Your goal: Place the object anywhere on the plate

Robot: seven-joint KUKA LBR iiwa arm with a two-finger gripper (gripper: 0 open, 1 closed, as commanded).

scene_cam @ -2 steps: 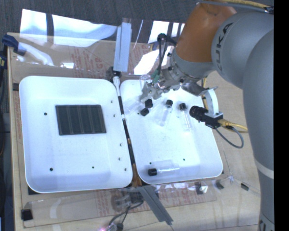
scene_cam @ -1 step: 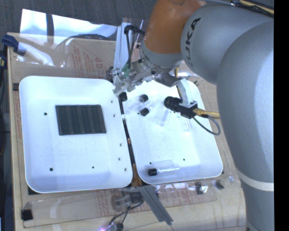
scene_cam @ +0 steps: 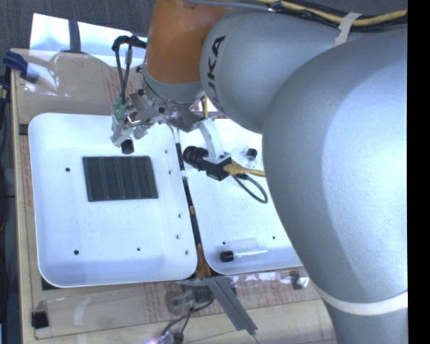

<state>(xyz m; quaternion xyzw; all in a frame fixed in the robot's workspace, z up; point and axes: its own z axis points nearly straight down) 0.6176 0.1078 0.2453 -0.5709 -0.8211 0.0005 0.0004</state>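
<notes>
A small clear tube with a black cap [scene_cam: 241,252] lies near the front edge of the right shallow white bin [scene_cam: 226,221]. A dark grey ribbed rectangular plate [scene_cam: 120,178] sits flat in the left white bin [scene_cam: 93,249]. The gripper [scene_cam: 125,136] hovers above that plate's far edge; whether it grasps anything cannot be told.

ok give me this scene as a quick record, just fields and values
arm: grey KUKA arm with orange band, reaching in from the right over both bins
gripper: gripper above the left bin's upper edge
left bin: shallow white bin holding a dark grey ribbed rectangular plate
right bin: shallow white bin with a small clear tube with a black cap near its front edge
plate contents: nothing lies on it
</notes>
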